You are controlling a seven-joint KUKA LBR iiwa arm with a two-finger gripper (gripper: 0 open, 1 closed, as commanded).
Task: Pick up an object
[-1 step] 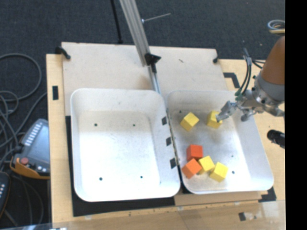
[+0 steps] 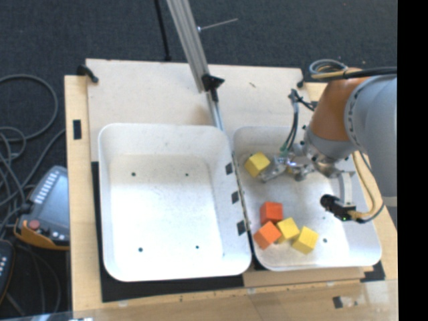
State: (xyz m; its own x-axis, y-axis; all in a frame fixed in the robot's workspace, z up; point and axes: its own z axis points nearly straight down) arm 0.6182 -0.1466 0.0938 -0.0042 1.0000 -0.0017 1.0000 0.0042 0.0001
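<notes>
In the right bin (image 2: 348,256) a yellow cube (image 2: 257,164) lies near the far left side. My gripper (image 2: 276,171) hangs just to its right, close above the bin floor, touching or almost touching the cube. Nearer the front lie a red-orange cube (image 2: 271,211), an orange cube (image 2: 267,234), a yellow cube (image 2: 288,229) and another yellow cube (image 2: 305,239), bunched together. Nothing is visibly between the fingers.
The left bin (image 2: 110,199) stands beside the right one. A slanted aluminium post (image 2: 190,39) rises from the bench behind the bins. Cables and a teach pendant (image 2: 47,206) lie on the floor at the left.
</notes>
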